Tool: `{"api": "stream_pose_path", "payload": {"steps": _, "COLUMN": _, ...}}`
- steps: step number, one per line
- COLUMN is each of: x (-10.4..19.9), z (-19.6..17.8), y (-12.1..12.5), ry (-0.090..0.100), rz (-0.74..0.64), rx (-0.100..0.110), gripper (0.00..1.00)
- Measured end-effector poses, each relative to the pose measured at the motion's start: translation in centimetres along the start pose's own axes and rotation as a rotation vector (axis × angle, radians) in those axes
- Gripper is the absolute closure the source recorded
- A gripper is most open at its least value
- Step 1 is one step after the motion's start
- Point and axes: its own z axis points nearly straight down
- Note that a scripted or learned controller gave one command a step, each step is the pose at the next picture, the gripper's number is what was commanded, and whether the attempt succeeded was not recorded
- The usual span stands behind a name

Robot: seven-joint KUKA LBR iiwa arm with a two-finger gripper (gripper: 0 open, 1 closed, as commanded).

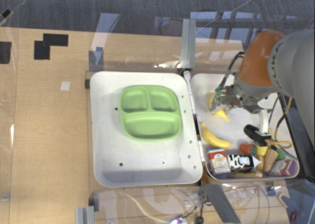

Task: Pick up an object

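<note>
Over the right bin's (197,82) far half the gripper (227,99) hangs low, just above a small yellow piece (221,114); how its tips stand I cannot tell. Nearer the bin's left wall lies a banana (215,139) (curved, plain yellow). Along the near edge sit a carton (219,162) and other small toys. A green tray (150,112) rests mid left bin (106,134).

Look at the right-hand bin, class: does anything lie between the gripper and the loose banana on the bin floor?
Nothing visible does. The gripper sits low over the right bin, with a small yellow piece just beneath it. The banana lies nearer the camera, with bare white floor in between. The other toys crowd the near edge.
</note>
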Motion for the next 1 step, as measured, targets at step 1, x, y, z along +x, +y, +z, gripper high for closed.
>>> {"api": "stream_pose_path", "payload": {"steps": 1, "x": 1.75, "z": -7.85, "y": 4.77, "ry": -0.002, "rz": 0.242, "rx": 0.006, "gripper": 1.0}}
